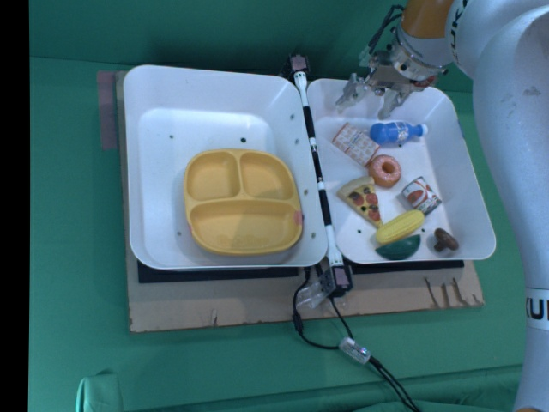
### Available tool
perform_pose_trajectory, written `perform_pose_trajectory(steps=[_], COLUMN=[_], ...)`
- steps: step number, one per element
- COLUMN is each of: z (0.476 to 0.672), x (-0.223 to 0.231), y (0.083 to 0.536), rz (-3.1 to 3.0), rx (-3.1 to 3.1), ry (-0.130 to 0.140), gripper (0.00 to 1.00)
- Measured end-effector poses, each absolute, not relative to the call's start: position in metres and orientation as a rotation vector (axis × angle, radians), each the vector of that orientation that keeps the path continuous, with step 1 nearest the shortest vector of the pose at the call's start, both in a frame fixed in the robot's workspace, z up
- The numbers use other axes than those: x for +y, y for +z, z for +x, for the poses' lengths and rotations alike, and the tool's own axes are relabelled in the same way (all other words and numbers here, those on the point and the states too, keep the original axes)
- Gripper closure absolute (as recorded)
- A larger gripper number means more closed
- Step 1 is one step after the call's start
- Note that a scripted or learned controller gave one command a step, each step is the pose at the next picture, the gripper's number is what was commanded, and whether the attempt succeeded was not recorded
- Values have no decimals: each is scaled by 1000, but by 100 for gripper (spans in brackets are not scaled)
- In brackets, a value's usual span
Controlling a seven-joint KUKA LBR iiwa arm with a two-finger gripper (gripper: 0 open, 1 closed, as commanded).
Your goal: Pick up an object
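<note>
We record two shallow white plastic bins side by side on a green bench; the left bin bears one yellow plastic tray with three compartments, lying flat near its front.

The right bin bears the loose items: a small blue plastic bottle with a white cap, lying on its side near the back; a flat checked cracker packet, just left of the bottle; a pink-frosted toy doughnut, below the bottle; a toy pizza slice, left of centre; a small red-and-white tin can, tipped on its side; a yellow toy corn cob, touching a dark green wedge at the front; a small brown toy mushroom, near the front right corner.

We note the grey arm's two-finger gripper over the back edge of the right bin, just above the bottle; its fingers stand spread apart, nothing between them.
</note>
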State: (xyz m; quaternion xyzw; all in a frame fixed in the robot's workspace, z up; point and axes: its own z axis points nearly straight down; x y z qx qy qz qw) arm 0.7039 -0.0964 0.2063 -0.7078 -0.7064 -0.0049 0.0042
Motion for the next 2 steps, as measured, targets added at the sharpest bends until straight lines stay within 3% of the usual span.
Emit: perform_pose_trajectory(steps=[1, 2], z=[707, 707], x=[-97, -97], y=[225, 225], rz=[-2229, -2229], rx=[-2216, -2217], ry=[-31, -30], gripper=[100, 0])
